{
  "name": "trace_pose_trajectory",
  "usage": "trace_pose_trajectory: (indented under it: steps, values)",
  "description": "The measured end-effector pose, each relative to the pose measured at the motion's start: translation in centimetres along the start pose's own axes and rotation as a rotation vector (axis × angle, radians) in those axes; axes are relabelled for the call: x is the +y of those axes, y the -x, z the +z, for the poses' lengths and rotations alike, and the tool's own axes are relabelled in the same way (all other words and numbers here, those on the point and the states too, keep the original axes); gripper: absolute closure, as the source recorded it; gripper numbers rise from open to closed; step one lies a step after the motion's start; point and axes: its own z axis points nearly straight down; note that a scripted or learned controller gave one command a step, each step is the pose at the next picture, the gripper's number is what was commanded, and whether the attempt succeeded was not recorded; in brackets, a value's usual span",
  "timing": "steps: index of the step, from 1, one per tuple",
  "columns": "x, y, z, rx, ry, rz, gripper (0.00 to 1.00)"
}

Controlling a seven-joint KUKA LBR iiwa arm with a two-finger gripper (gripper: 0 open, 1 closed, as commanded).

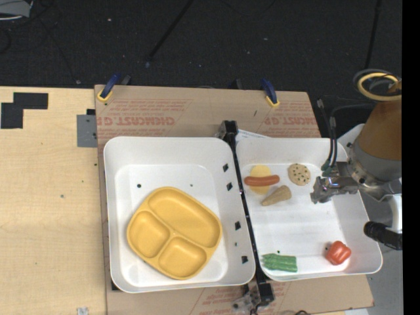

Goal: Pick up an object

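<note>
The right bin (pixel 308 241) holds a hot dog in a yellow bun (pixel 262 178), a tan cone-shaped piece (pixel 276 196), a round cookie (pixel 299 174), a red pepper (pixel 337 252) and a green pod (pixel 280 262). My gripper (pixel 326 190) hangs over the right side of this bin, just right of the cookie and apart from it. Nothing shows between its fingers.
The left bin (pixel 125 176) holds a yellow three-compartment plate (pixel 173 231). A black divider (pixel 237 202) runs between the bins. Brown cardboard (pixel 197 113) lies under both, held by two clamps at the back. The arm's orange band (pixel 384 130) stands at the right.
</note>
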Motion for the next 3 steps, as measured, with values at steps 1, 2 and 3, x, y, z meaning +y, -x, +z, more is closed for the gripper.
trace_pose_trajectory:
  steps: [1,2,3]
  values:
    - [-0.8,-4.9,0.6,0.0,-0.001,0.0,1.0]
    - [-0.5,-9.5,0.4,0.0,0.0,-0.001,1.0]
    - [-0.3,-14.9,0.3,0.0,-0.001,-0.001,1.0]
